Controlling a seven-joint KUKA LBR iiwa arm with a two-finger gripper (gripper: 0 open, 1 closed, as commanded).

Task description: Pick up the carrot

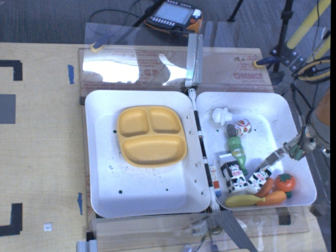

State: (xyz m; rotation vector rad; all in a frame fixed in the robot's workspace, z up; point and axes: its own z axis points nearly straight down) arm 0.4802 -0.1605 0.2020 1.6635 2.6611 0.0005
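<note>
The orange carrot point(275, 197) lies on its side at the front right of the right bin point(273, 105). It rests between a yellow banana point(244, 200) and a red tomato point(285, 182). A smaller red-orange piece point(266, 186) leans just above it. My gripper point(295, 150) hangs over the bin's right side, up and to the right of the carrot and apart from it. A grey part slants down-left from the gripper toward the cow-patterned items point(257, 178).
The right bin also holds a green bottle point(237, 149), a red-and-white can point(242, 126), a white object point(220, 115) and a black-and-white carton point(232, 173). A yellow divided plate point(152, 135) sits in the left bin point(105, 182). The bin's right wall is close to the carrot.
</note>
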